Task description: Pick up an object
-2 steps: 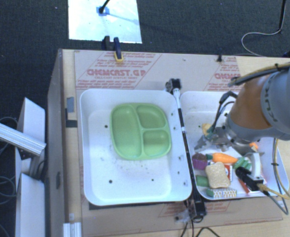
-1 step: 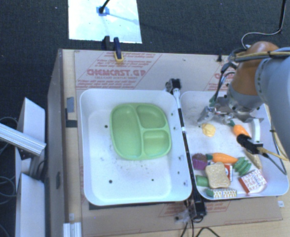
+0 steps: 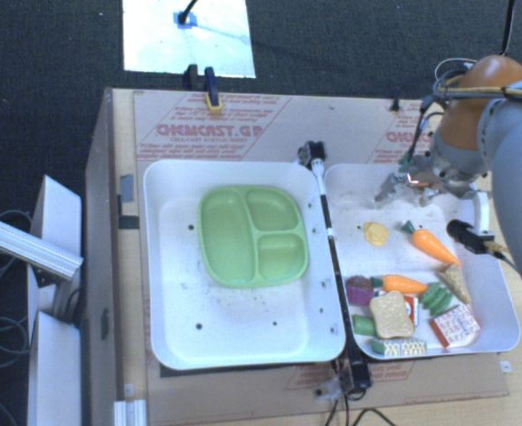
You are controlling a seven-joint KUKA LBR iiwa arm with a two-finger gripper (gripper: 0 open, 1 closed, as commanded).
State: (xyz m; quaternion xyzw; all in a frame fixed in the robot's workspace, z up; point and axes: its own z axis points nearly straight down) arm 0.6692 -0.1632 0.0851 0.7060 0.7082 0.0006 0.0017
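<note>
My gripper (image 3: 409, 187) hangs over the far end of the right bin (image 3: 350, 189), its fingers spread with nothing between them. Nearer the camera, toy food lies in that bin: a small yellow piece (image 3: 375, 232), an orange carrot (image 3: 434, 247), a second carrot (image 3: 403, 283), a purple piece (image 3: 359, 288), a slice of bread (image 3: 389, 314), green pieces (image 3: 437, 298), a tan wedge (image 3: 456, 280) and a red-and-white box (image 3: 456, 325). The yellow piece and the first carrot lie closest to the gripper, apart from it.
A green divided plate (image 3: 252, 235) lies in the left bin (image 3: 177, 264). A raised divider (image 3: 325, 229) runs between the two bins. The grey arm (image 3: 514, 149) comes in from the right, above the right bin's far corner.
</note>
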